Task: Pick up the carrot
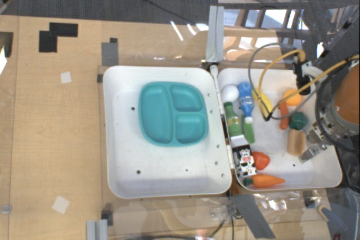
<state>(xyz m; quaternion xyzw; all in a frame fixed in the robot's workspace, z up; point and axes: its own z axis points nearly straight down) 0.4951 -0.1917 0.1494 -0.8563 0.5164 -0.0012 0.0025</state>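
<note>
The carrot [269,180] is orange and tapered. It lies flat along the front wall of the right bin [320,180], its tip pointing right. My gripper [311,152] hangs over the right side of that bin, up and to the right of the carrot and well apart from it. A tan wooden cylinder [295,142] stands just left of the gripper. The bulky grey wrist [340,115] and yellow cables hide part of the bin's right side.
The right bin also holds a red pepper [261,161], a black and white box [243,159], a green bottle [230,114], a blue bottle [244,98], a white ball [229,92], a dark green piece [297,120] and an orange fruit [292,98]. A teal divided plate [171,112] lies in the left bin [121,171].
</note>
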